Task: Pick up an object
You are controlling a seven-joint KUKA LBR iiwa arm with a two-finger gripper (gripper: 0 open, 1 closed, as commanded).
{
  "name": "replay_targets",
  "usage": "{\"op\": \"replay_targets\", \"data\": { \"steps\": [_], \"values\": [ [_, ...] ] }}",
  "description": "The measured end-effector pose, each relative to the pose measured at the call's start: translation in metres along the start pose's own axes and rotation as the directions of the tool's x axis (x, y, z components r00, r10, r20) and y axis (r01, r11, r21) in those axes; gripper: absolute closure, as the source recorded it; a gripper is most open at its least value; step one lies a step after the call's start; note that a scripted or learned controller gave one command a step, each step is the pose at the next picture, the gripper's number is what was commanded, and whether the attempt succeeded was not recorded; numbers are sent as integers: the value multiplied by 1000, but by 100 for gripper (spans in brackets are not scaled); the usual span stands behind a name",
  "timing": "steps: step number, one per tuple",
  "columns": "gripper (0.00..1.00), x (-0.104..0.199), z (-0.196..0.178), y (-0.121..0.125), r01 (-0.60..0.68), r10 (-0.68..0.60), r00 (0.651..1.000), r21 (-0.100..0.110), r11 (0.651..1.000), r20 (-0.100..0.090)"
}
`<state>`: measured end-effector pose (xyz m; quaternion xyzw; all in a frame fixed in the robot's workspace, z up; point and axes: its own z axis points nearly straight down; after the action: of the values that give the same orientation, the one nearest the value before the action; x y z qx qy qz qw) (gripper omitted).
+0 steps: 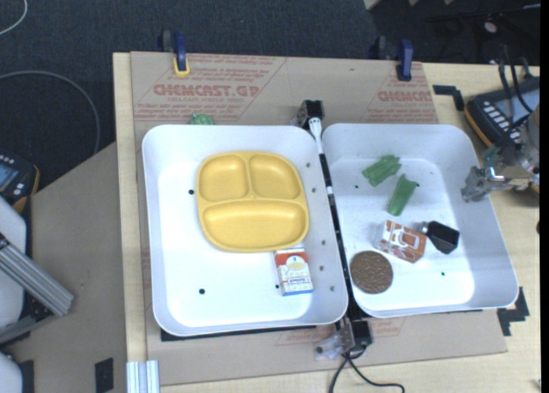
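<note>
Objects for picking lie in both bins; no particular one is named by the task, so any counts. Left bin: a yellow divided plate sits near centre, three compartments facing up, and a small red-and-white carton lies just below it, close to the plate's lower right rim but seemingly not on it. Right bin: two green pieces lie in the upper middle, near each other; lower down, an orange-and-white packet lies flat, with a small black object just beside it on the right and a brown round disc just below on the left, perhaps touching the packet. The right-bin items are clustered toward the middle, away from the walls, which should leave room for fingers to come down around them; the packet, disc and black piece are crowded, so a grasp there risks nudging a neighbour. Gripper is at the right rim of the right bin, over the bin's edge rather than over any item; nothing is seen between its fingers, and whether they are spread or closed cannot be told at this size. Judgement: the pick is not yet done; the green pieces are the nearest candidates.
</note>
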<state>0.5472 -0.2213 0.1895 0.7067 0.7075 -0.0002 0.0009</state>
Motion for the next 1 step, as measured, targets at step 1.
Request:
{"op": "replay_targets", "data": {
  "steps": [1],
  "values": [
    [100,-3,12,15,0,0,1000,-2,1000,1]
  ]
}}
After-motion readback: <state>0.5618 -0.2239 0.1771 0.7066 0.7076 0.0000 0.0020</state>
